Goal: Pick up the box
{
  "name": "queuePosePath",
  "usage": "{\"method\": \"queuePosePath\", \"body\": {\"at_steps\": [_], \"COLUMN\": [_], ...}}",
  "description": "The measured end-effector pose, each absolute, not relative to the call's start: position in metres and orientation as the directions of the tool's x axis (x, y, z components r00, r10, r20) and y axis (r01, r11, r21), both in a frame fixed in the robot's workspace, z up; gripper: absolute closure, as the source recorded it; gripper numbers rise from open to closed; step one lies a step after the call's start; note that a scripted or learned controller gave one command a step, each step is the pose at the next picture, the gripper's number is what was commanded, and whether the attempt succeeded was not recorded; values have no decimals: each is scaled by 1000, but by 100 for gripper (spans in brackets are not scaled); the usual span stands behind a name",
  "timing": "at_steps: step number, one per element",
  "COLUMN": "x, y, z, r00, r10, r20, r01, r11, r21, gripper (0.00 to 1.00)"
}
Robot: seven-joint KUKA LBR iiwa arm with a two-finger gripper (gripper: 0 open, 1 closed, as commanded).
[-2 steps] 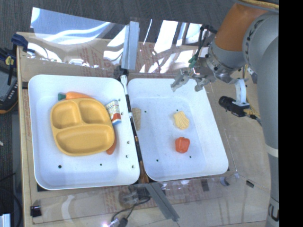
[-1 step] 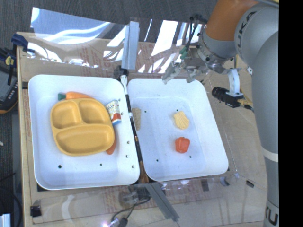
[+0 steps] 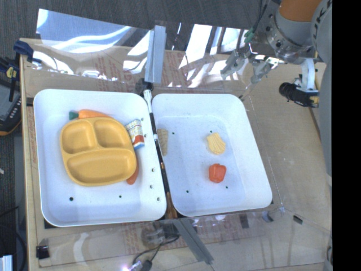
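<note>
The hand (image 3: pixel 246 66), fingers spread open and empty, hovers beyond the right bin's (image 3: pixel 256 168) far edge—it must cross to the small box (image 3: pixel 135 134) at the left bin's (image 3: pixel 45 151) right edge, wedged against the yellow tray (image 3: pixel 98 151)—and descend squarely over it.

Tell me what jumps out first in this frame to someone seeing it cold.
A yellow divided tray dominates the left bin, with a small box lying against its right edge. In the right bin sit a pale item and a red one; the gripper hangs beyond its far edge.
</note>
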State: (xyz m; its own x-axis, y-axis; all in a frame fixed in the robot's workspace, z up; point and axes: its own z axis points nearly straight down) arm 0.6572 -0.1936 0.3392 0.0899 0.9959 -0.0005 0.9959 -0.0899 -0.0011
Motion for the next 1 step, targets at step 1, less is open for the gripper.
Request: {"method": "queuePosePath", "body": {"at_steps": [1], "x": [626], "y": [-183], "z": [325], "r00": [149], "r10": [989], "r20": [0], "r01": [989], "r11": [-149], "r21": [-4], "gripper": [0]}}
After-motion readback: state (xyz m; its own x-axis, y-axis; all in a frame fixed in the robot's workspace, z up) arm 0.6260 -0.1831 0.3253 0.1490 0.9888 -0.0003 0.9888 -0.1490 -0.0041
